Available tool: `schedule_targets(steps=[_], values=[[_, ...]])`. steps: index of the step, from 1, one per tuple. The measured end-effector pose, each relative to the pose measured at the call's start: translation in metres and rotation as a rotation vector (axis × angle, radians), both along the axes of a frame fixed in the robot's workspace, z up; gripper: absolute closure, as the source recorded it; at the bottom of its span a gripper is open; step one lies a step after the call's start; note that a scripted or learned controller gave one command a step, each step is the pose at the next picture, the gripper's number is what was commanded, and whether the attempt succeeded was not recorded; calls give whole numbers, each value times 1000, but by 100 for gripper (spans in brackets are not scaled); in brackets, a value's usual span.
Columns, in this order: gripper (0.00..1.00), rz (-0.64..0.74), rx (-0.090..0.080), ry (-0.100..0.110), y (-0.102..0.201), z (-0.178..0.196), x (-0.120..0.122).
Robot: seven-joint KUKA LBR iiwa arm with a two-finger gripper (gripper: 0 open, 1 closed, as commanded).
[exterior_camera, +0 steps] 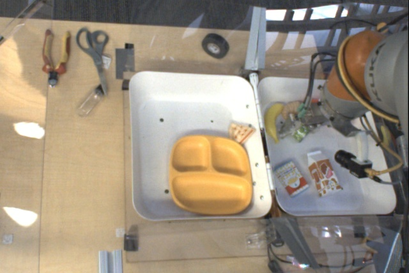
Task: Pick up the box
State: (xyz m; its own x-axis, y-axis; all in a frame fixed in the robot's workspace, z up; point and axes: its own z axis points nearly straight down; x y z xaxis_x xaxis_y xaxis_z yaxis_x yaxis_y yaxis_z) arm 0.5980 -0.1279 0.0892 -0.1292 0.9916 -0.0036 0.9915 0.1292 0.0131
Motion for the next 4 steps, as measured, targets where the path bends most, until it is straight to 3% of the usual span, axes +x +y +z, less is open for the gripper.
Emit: schedule_targets(steps=[1, 2, 3, 4], values=[[0, 21, -4, 11, 11, 0, 48], [0, 68, -1, 4, -3, -1, 26], [0, 146, -2, -2, 11, 2, -84], [0, 42, -2, -1, -22, 0, -17]])
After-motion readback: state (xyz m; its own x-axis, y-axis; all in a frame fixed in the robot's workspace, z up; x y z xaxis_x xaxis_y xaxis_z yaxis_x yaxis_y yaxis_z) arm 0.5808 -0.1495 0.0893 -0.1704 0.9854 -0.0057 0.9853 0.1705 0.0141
